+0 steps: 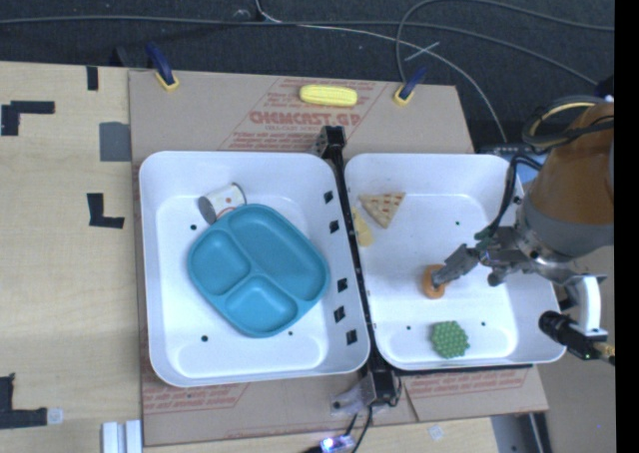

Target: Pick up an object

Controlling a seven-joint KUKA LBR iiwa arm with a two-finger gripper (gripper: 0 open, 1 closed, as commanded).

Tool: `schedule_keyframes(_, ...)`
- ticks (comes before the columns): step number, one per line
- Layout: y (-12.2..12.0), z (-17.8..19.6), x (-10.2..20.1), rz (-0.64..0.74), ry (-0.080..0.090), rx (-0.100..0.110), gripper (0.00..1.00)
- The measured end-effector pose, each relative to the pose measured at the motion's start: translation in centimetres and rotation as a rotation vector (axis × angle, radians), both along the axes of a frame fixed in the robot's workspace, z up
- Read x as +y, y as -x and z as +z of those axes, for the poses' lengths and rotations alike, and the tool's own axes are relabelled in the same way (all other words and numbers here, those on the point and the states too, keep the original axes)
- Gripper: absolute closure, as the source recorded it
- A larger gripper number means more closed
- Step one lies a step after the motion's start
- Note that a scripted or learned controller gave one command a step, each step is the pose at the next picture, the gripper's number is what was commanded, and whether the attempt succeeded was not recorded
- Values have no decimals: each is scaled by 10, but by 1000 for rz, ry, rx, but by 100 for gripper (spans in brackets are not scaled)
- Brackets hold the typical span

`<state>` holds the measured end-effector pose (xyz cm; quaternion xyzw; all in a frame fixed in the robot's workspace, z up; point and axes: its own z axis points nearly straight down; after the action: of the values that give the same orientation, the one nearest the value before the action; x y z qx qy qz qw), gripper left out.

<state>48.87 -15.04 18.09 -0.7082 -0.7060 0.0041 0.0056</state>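
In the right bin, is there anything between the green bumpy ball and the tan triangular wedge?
Yes. In the camera view, a small round orange-brown piece lies between the green bumpy ball and the tan triangular wedge, with the gripper right at it.

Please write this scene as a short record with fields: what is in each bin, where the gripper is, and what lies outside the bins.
left bin: blue divided plate; small cup on its side, beside the plate
right bin: waffle wedge; small brown ring; green bumpy ball
gripper: low in right bin, at the brown ring
outside bins: yellow corn cob on the cardboard
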Motion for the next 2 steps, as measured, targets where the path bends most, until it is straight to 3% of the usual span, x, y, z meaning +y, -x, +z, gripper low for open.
schedule_keyframes(1,-3,5,0,4,2,-11,0)
schedule_keyframes(2,-10,-45,-3,4,2,-8,0)
